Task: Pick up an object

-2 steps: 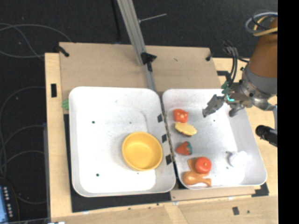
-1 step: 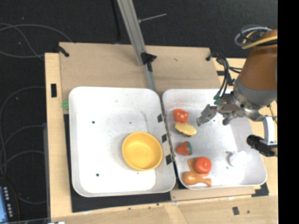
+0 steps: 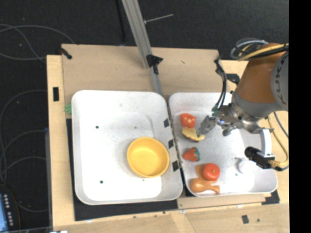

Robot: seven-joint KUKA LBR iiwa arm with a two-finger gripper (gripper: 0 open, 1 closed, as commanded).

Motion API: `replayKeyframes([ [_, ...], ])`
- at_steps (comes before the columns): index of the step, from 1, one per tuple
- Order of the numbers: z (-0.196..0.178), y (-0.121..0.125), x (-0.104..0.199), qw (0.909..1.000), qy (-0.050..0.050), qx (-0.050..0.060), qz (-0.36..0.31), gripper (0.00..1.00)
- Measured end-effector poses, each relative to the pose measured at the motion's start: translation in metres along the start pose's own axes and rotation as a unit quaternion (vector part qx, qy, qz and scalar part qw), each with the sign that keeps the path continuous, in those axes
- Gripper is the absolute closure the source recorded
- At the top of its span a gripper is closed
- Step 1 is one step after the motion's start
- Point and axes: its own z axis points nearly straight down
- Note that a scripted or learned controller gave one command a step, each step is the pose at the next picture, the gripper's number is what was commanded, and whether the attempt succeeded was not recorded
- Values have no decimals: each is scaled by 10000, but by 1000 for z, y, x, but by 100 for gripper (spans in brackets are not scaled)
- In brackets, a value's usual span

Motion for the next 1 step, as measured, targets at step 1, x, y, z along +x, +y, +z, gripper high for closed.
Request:
replayKeyframes([
  [1, 42, -1, 0, 10000, -3, -4, -12, 0],
])
